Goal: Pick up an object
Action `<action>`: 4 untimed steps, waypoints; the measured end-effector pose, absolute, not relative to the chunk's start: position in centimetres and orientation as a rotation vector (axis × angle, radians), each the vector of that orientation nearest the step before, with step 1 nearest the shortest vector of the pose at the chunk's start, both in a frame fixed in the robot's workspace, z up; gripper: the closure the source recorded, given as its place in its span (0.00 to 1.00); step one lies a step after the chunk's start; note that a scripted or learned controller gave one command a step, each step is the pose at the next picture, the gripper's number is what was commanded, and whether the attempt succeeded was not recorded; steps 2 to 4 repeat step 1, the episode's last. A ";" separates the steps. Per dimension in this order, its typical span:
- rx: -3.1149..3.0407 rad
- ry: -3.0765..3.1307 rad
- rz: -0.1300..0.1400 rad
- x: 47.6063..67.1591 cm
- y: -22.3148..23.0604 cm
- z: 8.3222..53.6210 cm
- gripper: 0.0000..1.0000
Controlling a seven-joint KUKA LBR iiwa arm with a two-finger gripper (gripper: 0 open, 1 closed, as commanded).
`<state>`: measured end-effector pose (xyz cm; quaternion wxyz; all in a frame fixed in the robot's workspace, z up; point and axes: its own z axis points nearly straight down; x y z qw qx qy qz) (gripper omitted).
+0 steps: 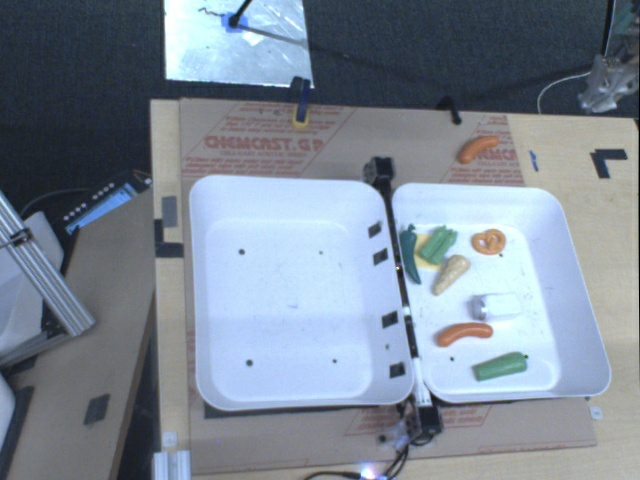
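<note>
Dark carpet lies behind a pale wooden bench (pixel 100 368), on which a printed brown cardboard sheet (pixel 260 143) carries both bins. At the far left a silver aluminium rail (pixel 45 283) leans in, and up on the carpet lies a shiny square foil sheet (pixel 235 28). The left shallow white bin (pixel 290 298) has nothing in it to grasp, so the pick has to come from its neighbour. Across the hinge, the right shallow white bin (pixel 545 268) holds all the candidates: a dark green curved pepper toy (pixel 408 253) hard against the left wall, a light green and yellow leafy piece (pixel 437 243) touching it, a beige tapered root-shaped toy (pixel 450 273) just below, an orange pretzel-shaped toy (pixel 489 240), a small white block (pixel 497 306), an orange sausage toy (pixel 464 334) and a green cucumber-shaped toy (pixel 500 365). A second orange sausage (pixel 478 149) lies outside on the cardboard. I judge the task to be at its start, nothing lifted, with the approach not yet made. The next move calls for one well-separated target; the cucumber or the sausage in the bin looks easier than the crowded cluster by the wall. The arm's pose and the gripper's opening I cannot tell.
</note>
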<state>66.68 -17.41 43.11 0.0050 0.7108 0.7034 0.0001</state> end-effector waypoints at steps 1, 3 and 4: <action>2.221 2.217 -0.001 66.8 -20.9 41.4 1.00; 2.221 2.217 -0.001 66.8 -20.9 41.4 1.00; 2.221 2.217 -0.001 66.8 -20.9 41.4 1.00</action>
